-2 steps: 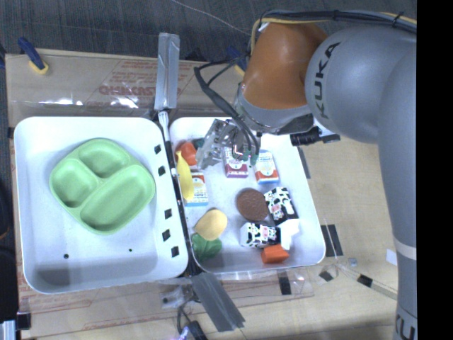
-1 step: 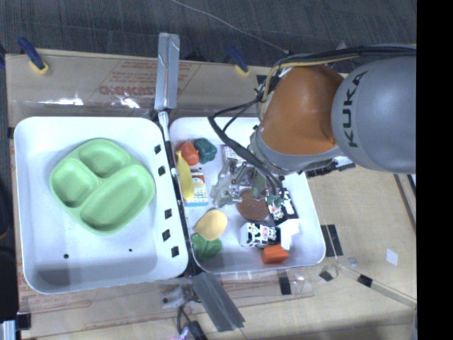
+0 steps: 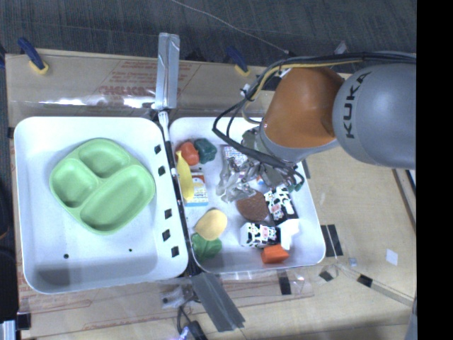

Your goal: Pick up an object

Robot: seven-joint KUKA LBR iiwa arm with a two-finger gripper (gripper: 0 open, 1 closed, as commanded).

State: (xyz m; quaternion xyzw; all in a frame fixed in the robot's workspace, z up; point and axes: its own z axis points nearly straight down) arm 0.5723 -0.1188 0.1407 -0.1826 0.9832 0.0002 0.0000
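The right bin holds a jumble of small toys. Along its left side lie a red piece, a dark green piece, a yellow banana-like piece, a pale yellow lemon shape and a green piece. Toward the right are a brown disc, black-and-white cow-patterned blocks and an orange block. My gripper hangs under the orange wrist band, low over the bin's middle, just above the brown disc. Its metal fingers blend with the clutter.
The left bin holds a light green divided plate. A metal divider bar stands between the bins at the back. Black cables loop from the wrist over the right bin. Bare bench lies to the right.
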